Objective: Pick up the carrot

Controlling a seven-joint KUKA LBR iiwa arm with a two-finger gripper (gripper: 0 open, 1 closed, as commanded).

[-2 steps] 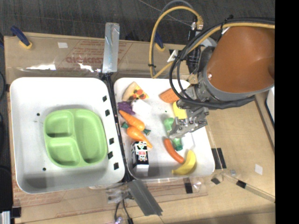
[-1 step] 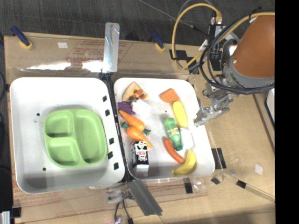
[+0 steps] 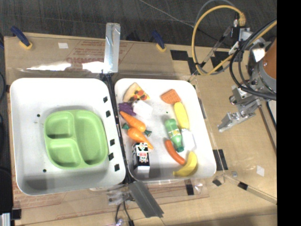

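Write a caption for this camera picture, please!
Gripper waits outside right bin of toy food; carrot lies inside.

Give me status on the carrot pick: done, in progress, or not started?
Not started, by the look of it. Done: nothing visible. In hand: the gripper sits outside the right bin, above the bench, with no object between its fingers. Left: reach into the bin, grasp one of the carrots lying near the bin's left wall, and lift it.
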